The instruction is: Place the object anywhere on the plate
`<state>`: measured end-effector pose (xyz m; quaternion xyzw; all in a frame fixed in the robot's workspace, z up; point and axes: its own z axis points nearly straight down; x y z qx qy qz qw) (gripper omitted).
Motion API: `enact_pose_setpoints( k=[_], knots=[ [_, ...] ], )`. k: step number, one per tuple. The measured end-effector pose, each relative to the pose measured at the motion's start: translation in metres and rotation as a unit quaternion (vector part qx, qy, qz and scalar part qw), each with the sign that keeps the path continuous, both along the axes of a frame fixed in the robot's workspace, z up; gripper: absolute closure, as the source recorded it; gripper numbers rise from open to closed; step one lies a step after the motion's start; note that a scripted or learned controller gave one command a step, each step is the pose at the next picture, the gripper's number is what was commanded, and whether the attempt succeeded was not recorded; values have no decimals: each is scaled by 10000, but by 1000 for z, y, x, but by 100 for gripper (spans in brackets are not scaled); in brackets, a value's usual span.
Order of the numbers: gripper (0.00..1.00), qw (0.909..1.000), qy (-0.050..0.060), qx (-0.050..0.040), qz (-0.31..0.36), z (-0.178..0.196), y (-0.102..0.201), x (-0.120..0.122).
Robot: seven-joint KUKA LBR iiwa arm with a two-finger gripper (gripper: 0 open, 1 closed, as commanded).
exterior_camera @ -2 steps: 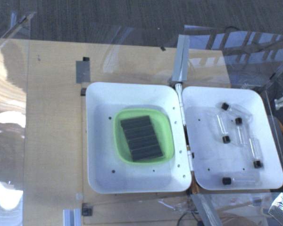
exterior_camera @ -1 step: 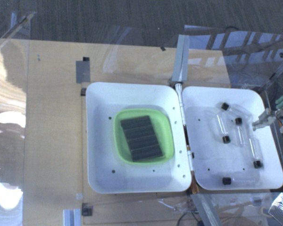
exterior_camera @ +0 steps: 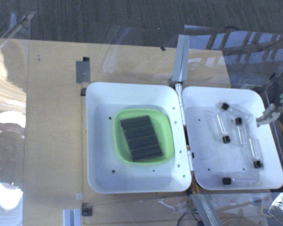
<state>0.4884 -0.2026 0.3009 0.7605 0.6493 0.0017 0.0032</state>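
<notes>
Looking down at the bench [exterior_camera: 47,102], we have pale wood grain with a glossy sheen and bright reflections on its left. 2 shallow white bins sit side by side on it, both smooth plastic with rounded corners, and their inner rims touch.

Over to the left bin [exterior_camera: 98,126]: it holds the plate [exterior_camera: 167,126], a lime-green square with soft corners and a raised lip. The object [exterior_camera: 141,138] is already lying on that plate. It is a dark grey rectangular slab, ribbed across in bands and turned slightly askew, and it sits fully inside the green lip.

Now the right bin [exterior_camera: 203,102]: scattered across its floor are clear tubes [exterior_camera: 253,149], glassy and hard to trace against the white, with 5 small black caps [exterior_camera: 225,139] showing.

At that bin's right rim the gripper [exterior_camera: 269,117] pokes in, pale and metallic, well apart from the plate. We cannot tell whether it is apart or together, and we see nothing in it.

Behind the seam between the bins stands a grey metal bar [exterior_camera: 180,60]. Beyond the bench lies dark ribbed carpet [exterior_camera: 108,8].
</notes>
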Motion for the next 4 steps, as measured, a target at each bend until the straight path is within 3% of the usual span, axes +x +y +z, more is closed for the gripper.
enact_pose_setpoints(
  k=[1,4],
  knots=[
    [0,9910,-5,-13,1340,23,2,0],
    [0,9984,-1,-4,567,30,-4,0]
  ],
)
